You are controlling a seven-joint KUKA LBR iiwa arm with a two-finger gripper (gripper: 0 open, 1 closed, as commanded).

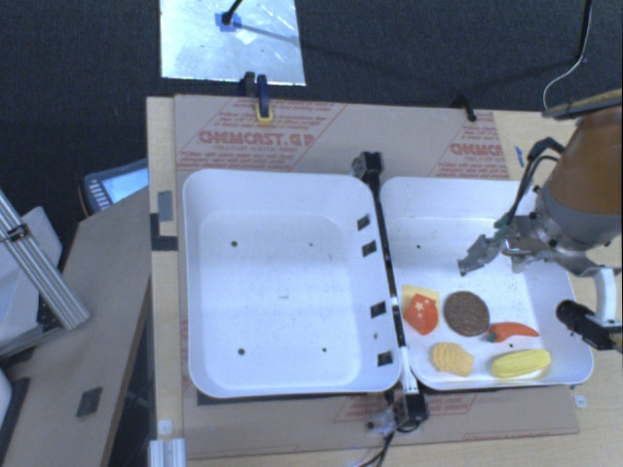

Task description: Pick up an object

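Several toy foods lie along the front of the right bin (438, 197). They are a yellow and red wedge (421, 310), a brown round disc (467, 312), a red chili pepper (513, 332), a ridged yellow piece (452, 358) and a yellow corn cob (520, 363). My gripper (480, 254) hangs over the middle of the right bin, just behind the brown disc and a little to its right. Nothing shows in its grasp. The grey arm with its orange band (594, 163) comes in from the right.
The left bin (209, 197) sits beside the right one, with a black clipped divider (382, 270) between them. Both rest on a cardboard sheet (292, 129). A shiny metal plate (229, 27) lies behind the bench.
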